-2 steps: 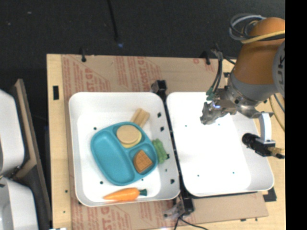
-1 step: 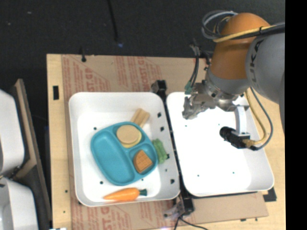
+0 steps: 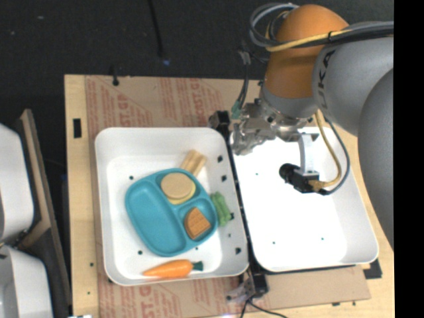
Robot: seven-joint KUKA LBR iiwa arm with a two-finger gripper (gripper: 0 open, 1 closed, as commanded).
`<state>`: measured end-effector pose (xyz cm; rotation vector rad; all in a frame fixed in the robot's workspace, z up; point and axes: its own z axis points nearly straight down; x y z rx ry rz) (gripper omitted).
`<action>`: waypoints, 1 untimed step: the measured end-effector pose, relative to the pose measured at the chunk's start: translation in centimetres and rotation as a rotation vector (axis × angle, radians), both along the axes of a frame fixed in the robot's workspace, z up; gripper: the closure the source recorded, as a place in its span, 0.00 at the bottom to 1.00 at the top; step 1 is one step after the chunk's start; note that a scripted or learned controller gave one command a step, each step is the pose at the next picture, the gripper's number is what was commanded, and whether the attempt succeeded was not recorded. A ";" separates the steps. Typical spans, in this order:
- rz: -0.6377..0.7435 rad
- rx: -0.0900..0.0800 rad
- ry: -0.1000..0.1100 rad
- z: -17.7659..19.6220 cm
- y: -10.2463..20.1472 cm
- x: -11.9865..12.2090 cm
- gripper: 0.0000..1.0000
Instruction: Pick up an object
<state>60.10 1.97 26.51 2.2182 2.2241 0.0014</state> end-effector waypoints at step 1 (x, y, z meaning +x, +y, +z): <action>-0.002 0.000 0.001 -0.2 4.2 2.1 1.00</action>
